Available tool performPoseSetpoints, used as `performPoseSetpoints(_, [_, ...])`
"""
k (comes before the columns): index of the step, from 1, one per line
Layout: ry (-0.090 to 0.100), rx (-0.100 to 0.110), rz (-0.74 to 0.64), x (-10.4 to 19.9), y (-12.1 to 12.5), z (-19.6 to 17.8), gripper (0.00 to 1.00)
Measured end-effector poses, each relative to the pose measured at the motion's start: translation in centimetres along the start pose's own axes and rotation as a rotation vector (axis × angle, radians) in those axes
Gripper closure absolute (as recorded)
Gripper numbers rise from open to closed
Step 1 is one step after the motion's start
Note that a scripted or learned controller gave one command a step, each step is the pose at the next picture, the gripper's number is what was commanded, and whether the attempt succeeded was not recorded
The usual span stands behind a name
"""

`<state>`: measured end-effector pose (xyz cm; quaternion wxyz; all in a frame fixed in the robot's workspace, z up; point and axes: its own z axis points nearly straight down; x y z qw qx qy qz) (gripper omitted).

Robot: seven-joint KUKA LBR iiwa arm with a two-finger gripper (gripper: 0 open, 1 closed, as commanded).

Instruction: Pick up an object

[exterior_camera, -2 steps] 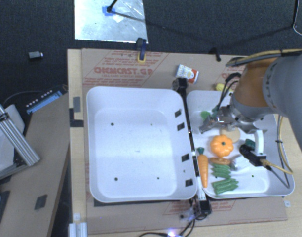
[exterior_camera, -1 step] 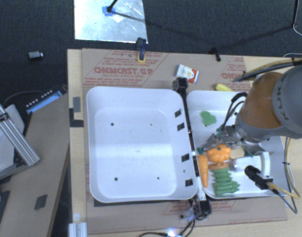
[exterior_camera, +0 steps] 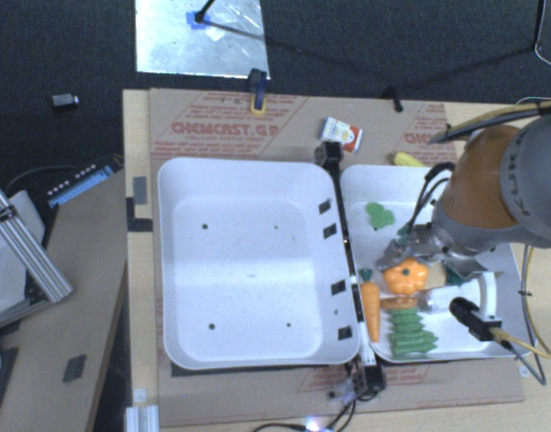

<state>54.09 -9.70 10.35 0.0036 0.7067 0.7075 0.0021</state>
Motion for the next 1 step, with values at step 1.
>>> performPoseSetpoints(1, [0.003,-0.003,-0.009,6.41,3.24,-11.41,1.0])
